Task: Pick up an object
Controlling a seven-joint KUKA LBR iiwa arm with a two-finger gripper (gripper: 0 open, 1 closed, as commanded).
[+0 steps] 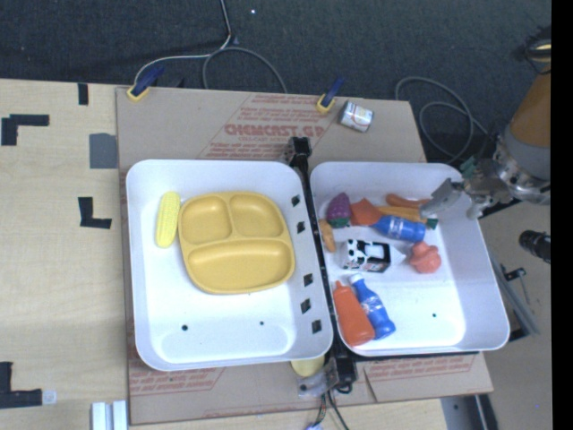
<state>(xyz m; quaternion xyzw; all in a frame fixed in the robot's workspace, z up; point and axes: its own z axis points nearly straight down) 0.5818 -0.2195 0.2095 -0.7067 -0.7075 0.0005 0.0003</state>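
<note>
In the left bin (143,267) lie a yellow corn toy (166,219) and, just beside it, a yellow divided plate (237,242). The right bin (466,303) holds the small toys. The blue bottle (400,229) lies on its side near the far wall; it looks light, stiff and rather smooth, so I would take it across the middle of its body. The gripper (445,197) hangs over the bin's right far corner; whether the fingers are open or closed I cannot tell.

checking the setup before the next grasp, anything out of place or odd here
One thing: a small silver object lies on the cardboard behind the right bin, outside both bins. The yellow divided plate and the corn cob lie flat in the left bin.
</note>
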